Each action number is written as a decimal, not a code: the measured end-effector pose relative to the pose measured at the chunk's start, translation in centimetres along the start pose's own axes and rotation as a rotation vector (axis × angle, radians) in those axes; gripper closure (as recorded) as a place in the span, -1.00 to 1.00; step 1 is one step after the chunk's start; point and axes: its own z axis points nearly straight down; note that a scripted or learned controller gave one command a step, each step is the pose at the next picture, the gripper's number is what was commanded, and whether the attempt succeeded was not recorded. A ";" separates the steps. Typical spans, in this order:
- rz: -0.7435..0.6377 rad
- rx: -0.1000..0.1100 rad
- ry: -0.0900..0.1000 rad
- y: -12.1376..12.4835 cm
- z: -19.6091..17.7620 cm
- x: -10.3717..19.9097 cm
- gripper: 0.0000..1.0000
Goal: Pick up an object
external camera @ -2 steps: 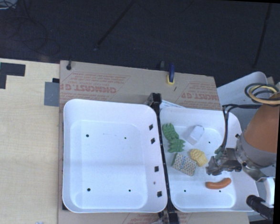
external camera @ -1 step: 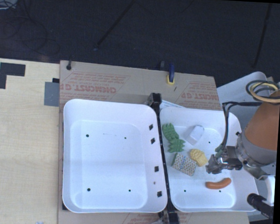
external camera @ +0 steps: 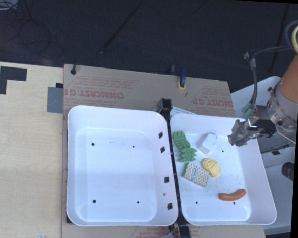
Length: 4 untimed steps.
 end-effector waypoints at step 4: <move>0.017 0.006 -0.003 -2.8 -5.7 3.4 1.00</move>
